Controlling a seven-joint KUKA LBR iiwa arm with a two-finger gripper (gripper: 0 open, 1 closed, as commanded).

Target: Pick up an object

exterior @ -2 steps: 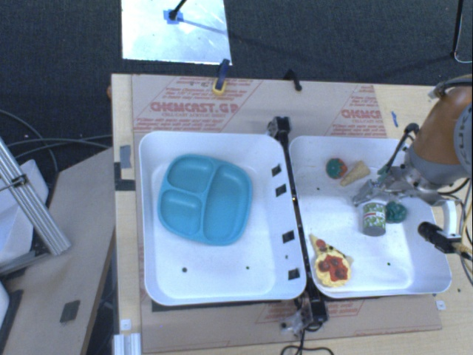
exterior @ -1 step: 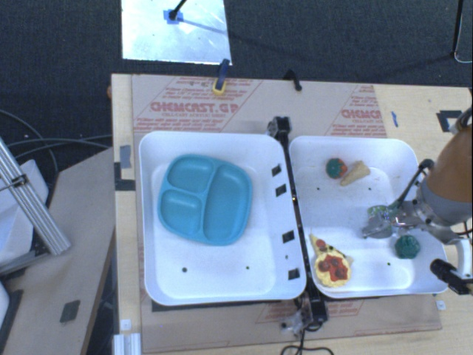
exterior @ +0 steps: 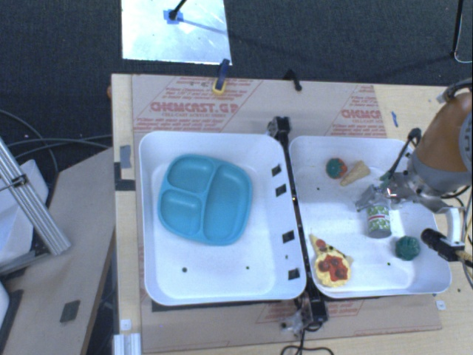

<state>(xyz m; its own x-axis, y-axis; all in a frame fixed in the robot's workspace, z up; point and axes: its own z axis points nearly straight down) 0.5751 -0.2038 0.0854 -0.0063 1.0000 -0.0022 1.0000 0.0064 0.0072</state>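
The grey arm with the orange band (exterior: pixel 447 135) is reaching into the right-hand shallow white bin (exterior: pixel 318 161) from the right side. Its two-finger gripper (exterior: pixel 378 198) is hovering directly over a small green-and-white can (exterior: pixel 378 220) standing upright near the middle of that bin. Finger state: can't tell, the metal parts are blurring together above the can's top, so no grasp is confirmed.

Other stuff in the right bin: a green-and-red round toy (exterior: pixel 336 168) touching a tan wedge-shaped piece (exterior: pixel 355 172) near the far wall, a dark green ball (exterior: pixel 407 248) near the right front, and a yellow toy pizza slice with red topping (exterior: pixel 332 265) at the front left. The left-hand white bin (exterior: pixel 162 272) is holding a blue divided plastic plate (exterior: pixel 205 199).

Judging the step: lining up on the can. To do it well, the arm is needing to be centring over the can's axis, dropping straight so the fingers are straddling its sides, not knocking the top and tipping it. The green ball is near but apart, so clearance is looking fine.
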